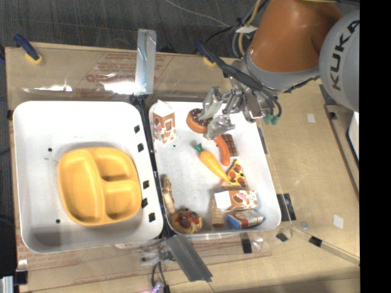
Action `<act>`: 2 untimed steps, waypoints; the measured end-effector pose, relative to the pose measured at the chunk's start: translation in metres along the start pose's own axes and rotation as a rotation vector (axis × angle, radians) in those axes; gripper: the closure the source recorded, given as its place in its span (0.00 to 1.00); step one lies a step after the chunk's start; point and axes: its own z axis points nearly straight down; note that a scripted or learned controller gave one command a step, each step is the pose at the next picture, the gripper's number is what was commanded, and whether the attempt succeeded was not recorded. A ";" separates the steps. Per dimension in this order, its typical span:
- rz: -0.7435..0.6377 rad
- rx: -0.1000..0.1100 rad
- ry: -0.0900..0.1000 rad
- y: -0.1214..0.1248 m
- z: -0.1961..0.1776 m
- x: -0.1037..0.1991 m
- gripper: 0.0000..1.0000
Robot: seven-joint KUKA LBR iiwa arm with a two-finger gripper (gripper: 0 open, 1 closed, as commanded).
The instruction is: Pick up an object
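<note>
Toy food is lying scattered in the right bin (269,182) on the desk (305,163): a small milk carton (163,122) near its far left corner, a donut (197,120) at the far edge, a carrot (211,161) in the middle, a hot dog (226,148) just beside it, and small boxes (239,207) along the near edge. I am seeing the hand (221,116) hanging over the far edge, next to the donut and the hot dog; I cannot tell how its grip is standing. A yellow divided tray (99,185) is sitting in the left bin (30,133).
</note>
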 end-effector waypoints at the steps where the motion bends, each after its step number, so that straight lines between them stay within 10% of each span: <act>1: -0.001 0.001 -0.004 0.000 -0.011 -0.001 1.00; 2: -0.002 0.003 -0.007 0.000 -0.022 -0.003 1.00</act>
